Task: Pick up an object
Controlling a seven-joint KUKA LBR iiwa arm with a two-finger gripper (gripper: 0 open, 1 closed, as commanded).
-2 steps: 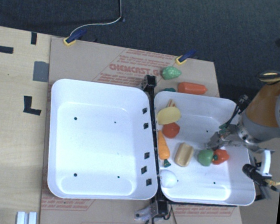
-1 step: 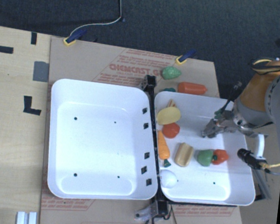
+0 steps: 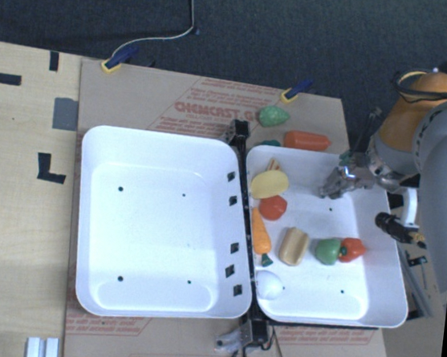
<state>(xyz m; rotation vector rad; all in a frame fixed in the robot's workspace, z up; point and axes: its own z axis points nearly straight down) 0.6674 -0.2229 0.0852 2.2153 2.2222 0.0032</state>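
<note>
Cardboard-covered surface (image 3: 217, 100) bearing two white bins; right bin (image 3: 353, 307) crowded with toy food. Pincer (image 3: 337, 185) poised at its upper right, state impossible to tell. Nearest target: green-and-red toy pepper (image 3: 337, 250), lying crosswise just below.

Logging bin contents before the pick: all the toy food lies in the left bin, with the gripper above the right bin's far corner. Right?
No. The camera view shows the toy food in the right bin, not the left bin. The gripper is placed as you say.
</note>
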